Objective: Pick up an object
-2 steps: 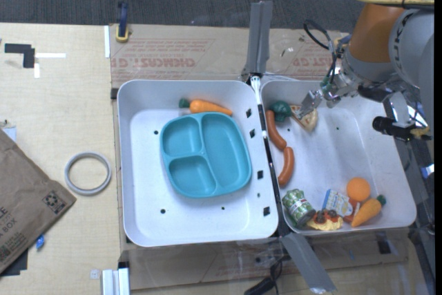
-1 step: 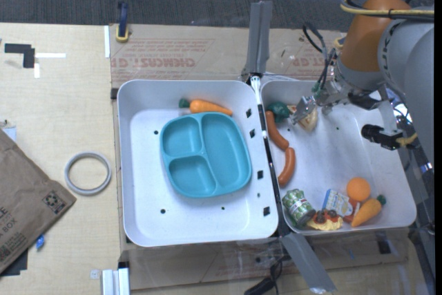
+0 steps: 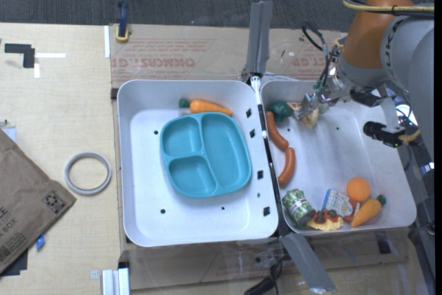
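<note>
Nearest the camera, along the front edge of the right bin (image 3: 387, 169), I am seeing a crowd in the front corners: a green can (image 3: 297, 204) at the front left corner, a small printed carton (image 3: 336, 202) and a pizza-like toy (image 3: 324, 220) just beside it, then an orange ball (image 3: 358, 188) touching a toy carrot (image 3: 367, 210) toward the front right. Further back, two sausages (image 3: 280, 147) are lying along the left wall. In the left bin (image 3: 138, 169) a teal divided plate (image 3: 206, 152) is sitting in the middle, with another carrot (image 3: 209, 107) against the back edge. At the far left corner of the right bin I am holding my gripper (image 3: 309, 109) low over a small pale object (image 3: 308, 116), with a dark green toy (image 3: 280, 108) just beside it. I cannot tell how far apart my fingers are, or whether anything is between them; the wrist is hiding that. I am judging the pale object as my likely target. The risks: it is sitting close to the back wall and the divider, so a finger could be landing on the rim or the green toy instead; it looks small, so I may be closing on nothing, or nudging it into the corner.
</note>
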Action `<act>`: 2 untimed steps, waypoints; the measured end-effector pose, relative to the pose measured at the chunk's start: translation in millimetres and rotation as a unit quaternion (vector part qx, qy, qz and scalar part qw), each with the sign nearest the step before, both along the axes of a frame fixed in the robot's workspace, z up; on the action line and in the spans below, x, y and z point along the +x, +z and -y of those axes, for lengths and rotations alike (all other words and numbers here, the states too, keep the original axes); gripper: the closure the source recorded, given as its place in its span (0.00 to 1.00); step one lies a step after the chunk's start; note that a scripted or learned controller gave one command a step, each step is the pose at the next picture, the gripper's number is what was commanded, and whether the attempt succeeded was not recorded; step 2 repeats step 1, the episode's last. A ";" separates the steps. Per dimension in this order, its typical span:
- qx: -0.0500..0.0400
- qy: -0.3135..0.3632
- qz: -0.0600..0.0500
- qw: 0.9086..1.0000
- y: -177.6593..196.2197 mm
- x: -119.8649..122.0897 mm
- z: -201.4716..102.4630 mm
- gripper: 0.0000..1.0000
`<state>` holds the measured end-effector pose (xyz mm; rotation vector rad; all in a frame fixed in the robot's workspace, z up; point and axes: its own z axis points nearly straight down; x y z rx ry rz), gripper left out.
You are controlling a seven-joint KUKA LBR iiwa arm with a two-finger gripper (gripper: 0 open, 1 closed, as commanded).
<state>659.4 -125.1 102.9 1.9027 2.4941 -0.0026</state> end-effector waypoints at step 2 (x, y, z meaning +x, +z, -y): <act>0.001 0.010 -0.001 1.000 88.8 -28.2 -63.1 1.00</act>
